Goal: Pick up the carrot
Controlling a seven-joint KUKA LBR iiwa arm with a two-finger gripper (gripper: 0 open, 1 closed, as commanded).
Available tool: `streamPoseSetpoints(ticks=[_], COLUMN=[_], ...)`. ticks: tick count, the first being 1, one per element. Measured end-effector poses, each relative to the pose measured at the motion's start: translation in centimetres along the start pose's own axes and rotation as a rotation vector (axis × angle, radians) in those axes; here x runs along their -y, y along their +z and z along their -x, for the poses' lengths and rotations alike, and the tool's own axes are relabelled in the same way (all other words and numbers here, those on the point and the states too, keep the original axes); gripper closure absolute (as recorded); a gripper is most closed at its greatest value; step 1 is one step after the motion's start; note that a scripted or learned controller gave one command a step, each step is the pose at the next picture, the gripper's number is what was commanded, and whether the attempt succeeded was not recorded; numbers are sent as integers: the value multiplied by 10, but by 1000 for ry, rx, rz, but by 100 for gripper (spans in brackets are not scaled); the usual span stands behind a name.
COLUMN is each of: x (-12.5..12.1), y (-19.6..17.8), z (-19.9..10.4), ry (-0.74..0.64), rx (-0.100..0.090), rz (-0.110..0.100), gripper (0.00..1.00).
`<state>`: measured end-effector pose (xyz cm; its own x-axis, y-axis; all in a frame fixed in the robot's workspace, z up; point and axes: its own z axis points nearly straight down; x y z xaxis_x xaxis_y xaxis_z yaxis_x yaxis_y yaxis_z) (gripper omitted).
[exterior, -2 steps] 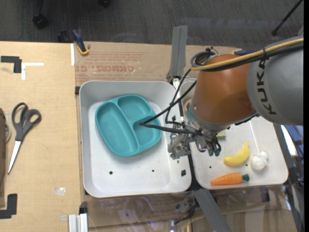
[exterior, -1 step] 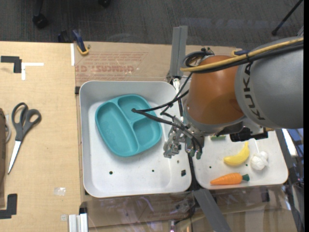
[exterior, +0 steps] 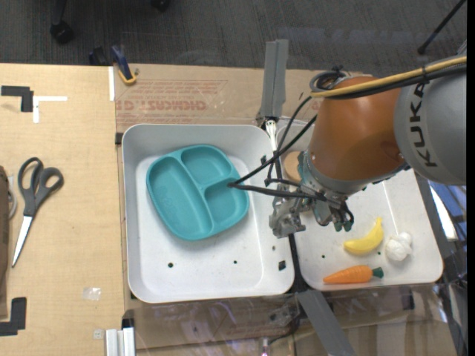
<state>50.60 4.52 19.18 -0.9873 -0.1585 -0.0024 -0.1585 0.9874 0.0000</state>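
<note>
The pincer (exterior: 286,217) hangs right over the divider between the two white bins, and how far it's open can't be told under all those cables. Nothing visible is caught in it. The carrot (exterior: 350,275) lies well apart from it, down at the near rim of the right bin (exterior: 415,199), long axis running roughly left-right, green top pointing right. A banana (exterior: 365,240) sits just above it, a white ball (exterior: 398,248) beside that. There's free floor between carrot and pincer. The left bin (exterior: 141,258) holds a teal divided plate (exterior: 197,191). Scissors (exterior: 31,199) rest on the wooden table (exterior: 59,273), with dark carpet (exterior: 223,13) beyond.
</note>
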Motion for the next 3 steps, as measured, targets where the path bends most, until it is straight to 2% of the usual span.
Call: streamPoseSetpoints(ticks=[1, 2, 3], x=[-47, -74, -170], y=[0, 101, 100], z=[6, -5, -2], ry=[-209, 210, 276], rx=[0, -3, -2], rz=[1, 0, -1], gripper=[100, 100, 100])
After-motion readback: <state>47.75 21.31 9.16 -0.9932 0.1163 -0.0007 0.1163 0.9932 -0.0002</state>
